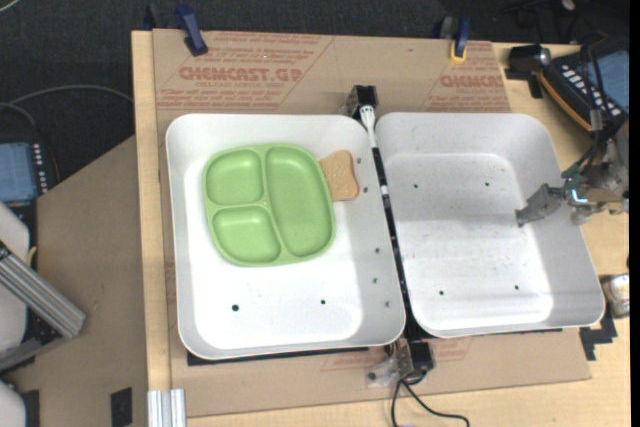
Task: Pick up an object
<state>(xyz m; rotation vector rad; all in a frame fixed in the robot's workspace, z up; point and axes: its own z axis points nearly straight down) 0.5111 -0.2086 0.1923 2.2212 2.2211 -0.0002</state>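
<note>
A green three-compartment plate [268,205] lies in the upper left part of the left bin [280,310]. A tan, toast-like slice [341,176] rests against the plate's upper right rim, near the wall between the bins. My gripper [548,201] hangs over the right edge of the right bin [470,265], far from both objects, with nothing visibly held.
The bins sit side by side on a cardboard-covered bench [260,75], joined by a black clip [362,99] at the back. Blue and yellow clamps [190,30] hold the board's far edge. Cables and arm hardware [575,85] crowd the right side.
</note>
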